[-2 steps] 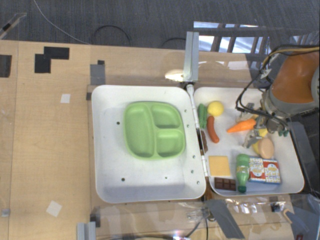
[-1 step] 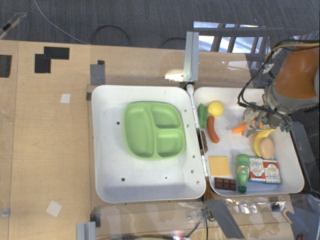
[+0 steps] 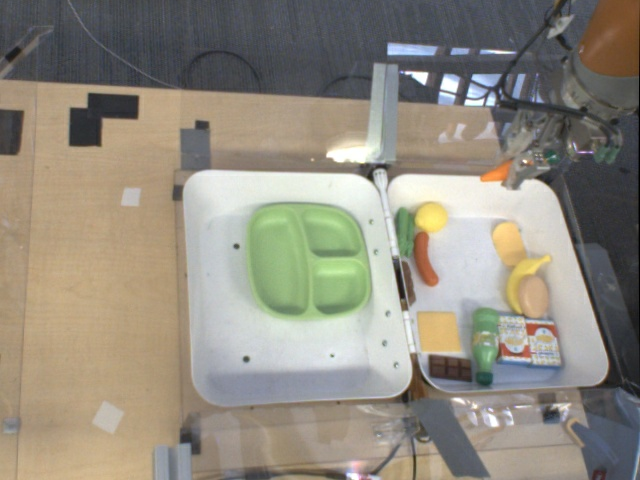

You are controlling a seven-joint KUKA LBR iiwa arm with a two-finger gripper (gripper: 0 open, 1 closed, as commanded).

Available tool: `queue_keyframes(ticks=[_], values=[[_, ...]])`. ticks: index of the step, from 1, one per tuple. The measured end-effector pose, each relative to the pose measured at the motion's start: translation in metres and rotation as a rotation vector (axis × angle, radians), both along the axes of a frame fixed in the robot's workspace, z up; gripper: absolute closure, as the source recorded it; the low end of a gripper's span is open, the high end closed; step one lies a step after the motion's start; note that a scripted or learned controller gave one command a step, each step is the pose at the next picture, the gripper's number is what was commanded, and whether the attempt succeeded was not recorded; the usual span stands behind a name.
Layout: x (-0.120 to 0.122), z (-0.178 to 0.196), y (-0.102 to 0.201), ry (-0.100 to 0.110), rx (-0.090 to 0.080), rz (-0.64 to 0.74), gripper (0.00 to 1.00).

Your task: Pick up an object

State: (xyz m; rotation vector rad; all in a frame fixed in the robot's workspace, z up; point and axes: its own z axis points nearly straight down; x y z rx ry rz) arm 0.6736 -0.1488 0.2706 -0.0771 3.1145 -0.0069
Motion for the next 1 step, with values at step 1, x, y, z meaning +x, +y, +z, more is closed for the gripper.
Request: queue_keyframes(ticks=[1], values=[[-0.0658, -0.0027, -0.0004, 0.015, 0.003, -0.013, 1.00]])
